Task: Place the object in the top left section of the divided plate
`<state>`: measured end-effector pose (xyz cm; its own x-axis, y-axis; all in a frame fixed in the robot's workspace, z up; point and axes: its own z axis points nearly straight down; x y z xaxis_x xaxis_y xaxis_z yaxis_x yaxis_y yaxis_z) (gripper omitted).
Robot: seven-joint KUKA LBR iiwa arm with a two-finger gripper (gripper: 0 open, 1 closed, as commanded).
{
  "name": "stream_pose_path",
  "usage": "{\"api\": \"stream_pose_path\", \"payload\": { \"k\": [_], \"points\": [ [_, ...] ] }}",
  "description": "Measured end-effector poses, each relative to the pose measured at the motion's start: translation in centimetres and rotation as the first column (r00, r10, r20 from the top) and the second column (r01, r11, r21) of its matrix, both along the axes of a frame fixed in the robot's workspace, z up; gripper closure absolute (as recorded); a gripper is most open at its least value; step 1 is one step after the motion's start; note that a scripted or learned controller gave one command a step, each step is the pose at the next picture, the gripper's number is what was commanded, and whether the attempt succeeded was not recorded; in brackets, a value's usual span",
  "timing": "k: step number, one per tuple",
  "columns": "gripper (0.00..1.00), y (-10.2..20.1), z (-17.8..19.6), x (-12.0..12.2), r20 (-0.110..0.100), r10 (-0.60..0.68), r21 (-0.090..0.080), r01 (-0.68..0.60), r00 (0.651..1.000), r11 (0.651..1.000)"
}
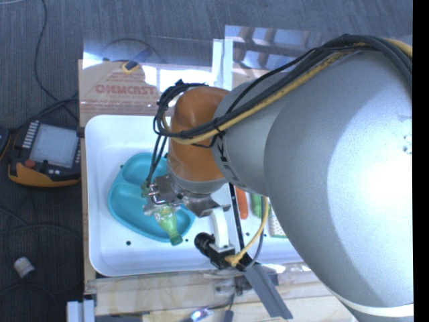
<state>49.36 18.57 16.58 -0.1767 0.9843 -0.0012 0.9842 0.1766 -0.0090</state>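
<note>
A blue divided plate (127, 193) lies in the left white bin (97, 180). The arm's orange band and wrist cover the plate's right part. My gripper (159, 203) hangs low over the plate's right side. Directly beneath it is a small green translucent object (172, 231), bottle-like, resting at the plate's lower right rim. The gripper's tip and the object's upper end overlap in this view, so I cannot tell whether the object is held or merely lies there. The plate's dividers are mostly hidden by the arm.
The big grey arm body covers the right bin; an orange, carrot-like item (242, 206) peeks out there. A cardboard box (120, 89) stands behind the left bin. A teach pendant (47, 153) and cables lie on the floor at left.
</note>
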Motion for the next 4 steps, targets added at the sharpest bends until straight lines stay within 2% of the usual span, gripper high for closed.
{"api": "stream_pose_path", "payload": {
  "k": [1,2,3,4],
  "points": [
    [1.0,0.7,-5.9,0.4,0.015,-0.441,0.006,0.441,0.897,0.897],
    [0.0,0.7,-6.3,0.0,0.006,-0.441,-0.002,0.441,0.898,0.898],
    [0.0,1.3,7.0,3.3,0.007,-0.352,-0.005,0.352,0.936,0.936],
    [0.0,4.5,-7.0,2.6,0.013,-0.394,0.003,0.394,0.919,0.919]
  ]
}}
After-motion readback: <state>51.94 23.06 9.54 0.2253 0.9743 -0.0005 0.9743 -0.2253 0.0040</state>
